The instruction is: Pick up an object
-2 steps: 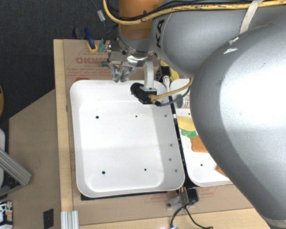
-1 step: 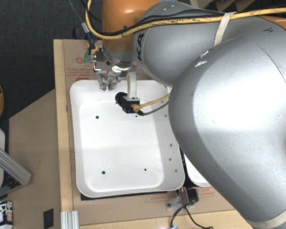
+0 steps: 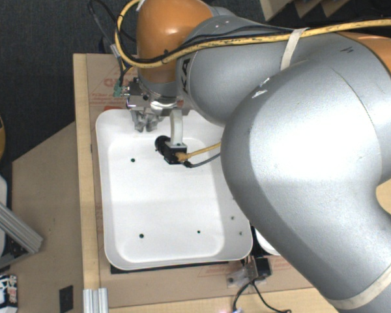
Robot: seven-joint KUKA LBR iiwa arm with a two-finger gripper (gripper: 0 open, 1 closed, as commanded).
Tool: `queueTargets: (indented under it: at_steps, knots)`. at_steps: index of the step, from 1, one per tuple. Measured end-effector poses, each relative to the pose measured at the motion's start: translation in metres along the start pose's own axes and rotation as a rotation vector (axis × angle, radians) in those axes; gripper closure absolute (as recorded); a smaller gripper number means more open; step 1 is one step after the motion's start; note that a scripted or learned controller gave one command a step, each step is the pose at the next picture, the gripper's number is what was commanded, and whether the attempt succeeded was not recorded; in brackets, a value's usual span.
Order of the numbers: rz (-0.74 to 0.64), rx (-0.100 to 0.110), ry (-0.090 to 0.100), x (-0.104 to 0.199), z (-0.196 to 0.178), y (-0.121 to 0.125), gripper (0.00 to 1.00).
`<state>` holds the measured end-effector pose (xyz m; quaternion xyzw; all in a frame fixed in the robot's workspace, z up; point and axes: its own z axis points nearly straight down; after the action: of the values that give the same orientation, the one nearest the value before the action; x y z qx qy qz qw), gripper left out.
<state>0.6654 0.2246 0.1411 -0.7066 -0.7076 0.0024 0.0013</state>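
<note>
Hovering at the white bin's (image 3: 117, 194) twelve o'clock, the claw (image 3: 143, 124) seeks something to grab; whether it's wide or narrow, I cannot tell.

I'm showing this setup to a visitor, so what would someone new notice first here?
The huge grey arm covers the right half of the view, its orange band at top centre. Its gripper hangs over the far end of the white bin. A yellow cable runs along the arm.
</note>
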Motion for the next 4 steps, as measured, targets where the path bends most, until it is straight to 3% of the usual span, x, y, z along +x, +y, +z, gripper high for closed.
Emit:
queueTargets:
  at_steps: [2,3,4]
  knots:
    - [-0.001,-0.006,0.002,0.001,-0.024,0.001,1.0]
    - [0.004,-0.005,0.001,-0.026,-0.041,0.001,1.0]
    - [0.005,-0.001,0.0,-0.073,-0.024,0.0,1.0]
